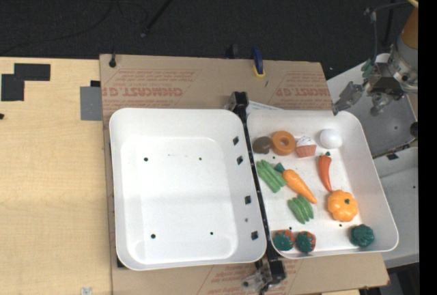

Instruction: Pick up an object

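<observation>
The right bin (372, 171) holds several toy foods. Along its far side lie a brown lump (262, 145), an orange doughnut (283, 143), a pink cupcake (305, 147) and a white egg (330, 138). Further forward are a red chili (325, 171), a carrot (299, 184), green beans (270, 175), a small pea pod (300, 208) and an orange pumpkin (342, 205). At the near edge sit two strawberries (283, 240) and a dark green broccoli (362, 235). My gripper (362, 99) hangs open beyond the bin's far right corner, above the bench, with nothing between its fingers.
The left bin (123, 184) stands beside the right one, with a black divider strip (249, 171) between them. Both rest on a cardboard sheet (177, 85). A grey metal plate (396, 130) lies at the right under the arm.
</observation>
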### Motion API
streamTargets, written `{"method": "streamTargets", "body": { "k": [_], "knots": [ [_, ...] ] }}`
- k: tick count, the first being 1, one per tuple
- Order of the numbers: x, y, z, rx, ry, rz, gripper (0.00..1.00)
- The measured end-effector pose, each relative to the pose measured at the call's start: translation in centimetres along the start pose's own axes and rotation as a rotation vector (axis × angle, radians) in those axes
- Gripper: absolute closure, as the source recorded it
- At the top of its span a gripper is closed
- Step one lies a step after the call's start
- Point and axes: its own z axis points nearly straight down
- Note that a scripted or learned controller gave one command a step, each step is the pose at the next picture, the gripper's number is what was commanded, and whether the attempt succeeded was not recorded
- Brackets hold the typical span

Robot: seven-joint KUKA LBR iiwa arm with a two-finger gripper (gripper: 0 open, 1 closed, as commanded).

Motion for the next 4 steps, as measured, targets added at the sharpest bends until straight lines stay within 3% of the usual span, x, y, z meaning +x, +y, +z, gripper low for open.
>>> {"method": "streamTargets", "body": {
  "k": [1, 2, 3, 4],
  "knots": [
    [6.3, -6.1, 20.0, 0.013, 0.007, 0.002, 0.0],
    [5.8, -5.8, 18.2, 0.003, 0.001, 0.008, 1.0],
    [16.9, -7.2, 7.4, -0.009, 0.005, -0.011, 1.0],
    [23.6, -1.2, 4.3, -0.007, 0.002, -0.007, 1.0]
  ]
}}
